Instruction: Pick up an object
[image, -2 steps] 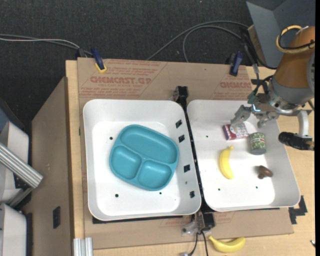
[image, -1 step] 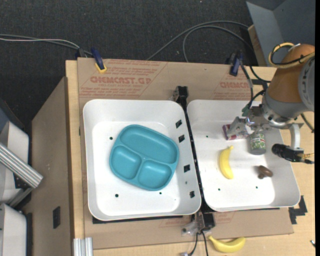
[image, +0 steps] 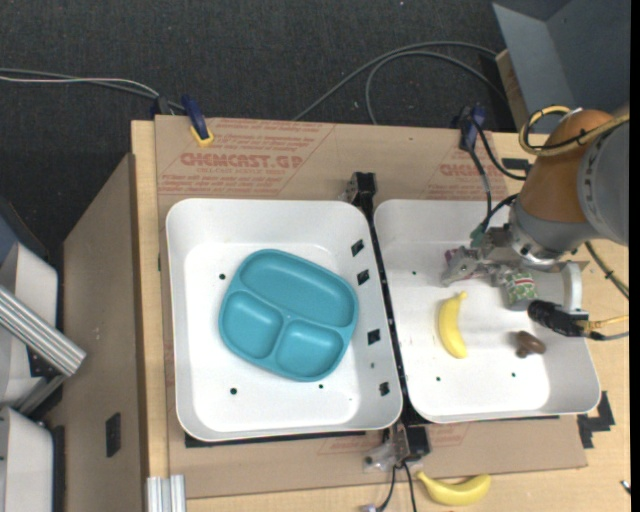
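1. The yellow banana (image: 452, 325) lies in the right bin (image: 420, 390), near the middle, a bit toward the left wall.
2. Its long side runs from the far edge to the near edge, and its top tip points at the far edge.
3. The gripper (image: 468, 262) hangs just past that top tip, low over the bin.
4. Its fingers look spread apart with nothing between them, though the view is fuzzy.
5. A blue tray (image: 288, 314) sits in the left bin (image: 190, 300).

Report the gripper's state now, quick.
Gripper: in the right bin, just above the banana; open or shut cannot be told.
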